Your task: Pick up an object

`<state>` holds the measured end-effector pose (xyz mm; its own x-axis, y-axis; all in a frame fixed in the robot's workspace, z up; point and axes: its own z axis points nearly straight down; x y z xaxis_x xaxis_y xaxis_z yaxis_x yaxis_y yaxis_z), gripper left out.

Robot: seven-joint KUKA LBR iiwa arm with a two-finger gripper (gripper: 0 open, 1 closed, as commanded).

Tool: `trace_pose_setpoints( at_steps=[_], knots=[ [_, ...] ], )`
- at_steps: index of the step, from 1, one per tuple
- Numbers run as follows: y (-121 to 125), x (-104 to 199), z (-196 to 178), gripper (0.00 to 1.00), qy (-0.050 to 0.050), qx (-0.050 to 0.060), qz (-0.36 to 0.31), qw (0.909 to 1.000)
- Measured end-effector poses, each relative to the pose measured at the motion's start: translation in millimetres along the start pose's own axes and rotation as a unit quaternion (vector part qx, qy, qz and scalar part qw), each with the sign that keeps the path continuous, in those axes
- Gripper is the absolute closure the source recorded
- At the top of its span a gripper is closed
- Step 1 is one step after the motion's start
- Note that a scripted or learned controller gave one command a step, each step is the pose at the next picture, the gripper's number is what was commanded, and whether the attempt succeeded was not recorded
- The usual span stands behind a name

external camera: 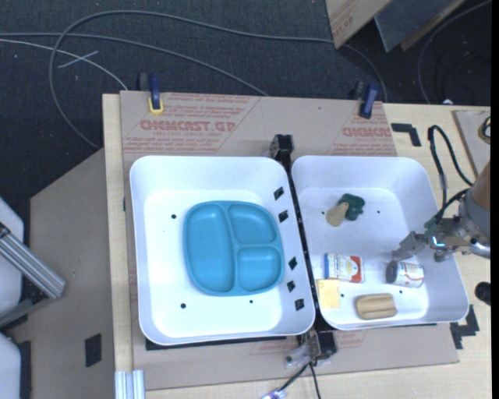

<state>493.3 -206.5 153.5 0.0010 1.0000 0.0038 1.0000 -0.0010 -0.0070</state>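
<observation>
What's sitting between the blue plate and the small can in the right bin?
In the camera view, a red and white packet lies between the blue plate and the small can, past the bin walls.

Arm enters from the right edge, low over the bench, wrist angled left and slightly down. Gripper [412, 251] sits at the end of the metal wrist assembly, one dark finger [406, 245] slanting down-left (jaw state unreadable from this angle). Cable loops above wrist.

A dark carpet floor [70, 93] fills the upper left of the frame, with thin cables [93, 43] lying across it. A cardboard box [366, 17] sits at the top right.
</observation>
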Motion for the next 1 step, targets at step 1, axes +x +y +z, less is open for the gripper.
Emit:
trace_pose_setpoints(
  at_steps=[1],
  knots=[
    [-2.2, -2.8, 43.0, 0.0, 0.0, -0.001, 0.0, 1.0]
  ],
)
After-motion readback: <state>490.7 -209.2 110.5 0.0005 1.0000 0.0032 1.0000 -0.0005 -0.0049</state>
